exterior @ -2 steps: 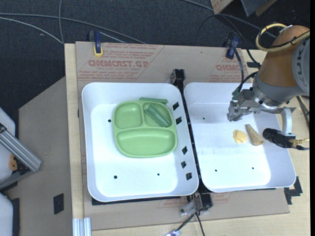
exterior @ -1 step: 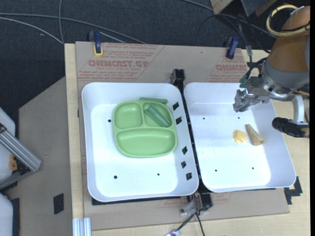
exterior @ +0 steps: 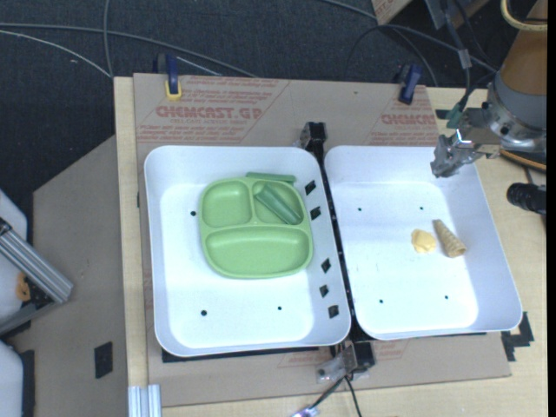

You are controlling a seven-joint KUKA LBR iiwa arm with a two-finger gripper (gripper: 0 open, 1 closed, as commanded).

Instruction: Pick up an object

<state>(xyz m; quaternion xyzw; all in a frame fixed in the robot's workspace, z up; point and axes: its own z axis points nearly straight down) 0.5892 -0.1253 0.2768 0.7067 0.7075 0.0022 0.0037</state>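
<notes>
— Where is your gripper [exterior: 449, 162]?
— Over the right bin's [exterior: 395, 315] far right corner; whether the fingers are parted or closed, you cannot tell.
— And the pieces?
— A yellow chunk [exterior: 423, 241] touches a tan cone [exterior: 449, 238], right of that bin's middle. A green divided plate [exterior: 255, 228] sits in the left bin [exterior: 178, 320].

A pale yellow lump [exterior: 423, 242] and a tan cone [exterior: 449, 238], possibly a toy ice-cream cone, are lying touching at the frame's right; a green divided plate [exterior: 255, 230] is sitting left of centre.

Bright, even light; slightly soft focus.
</notes>
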